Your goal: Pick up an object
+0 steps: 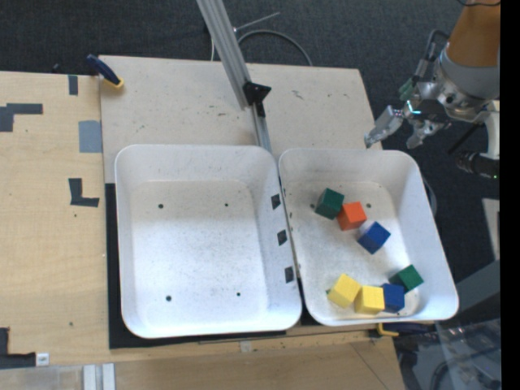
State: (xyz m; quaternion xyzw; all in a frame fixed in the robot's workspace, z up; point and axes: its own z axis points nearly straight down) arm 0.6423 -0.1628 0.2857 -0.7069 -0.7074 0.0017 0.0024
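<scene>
Blocks (357,218) in rt bin (422,193); dark carpet (97,15).

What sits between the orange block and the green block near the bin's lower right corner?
In the camera view, a blue block lies between the orange block and the lower green block, on the right bin floor.

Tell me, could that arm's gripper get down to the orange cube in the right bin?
Probably yes. The gripper hangs past the right bin's far rim, and the orange cube lies uncovered, though the green cube touches it.
</scene>
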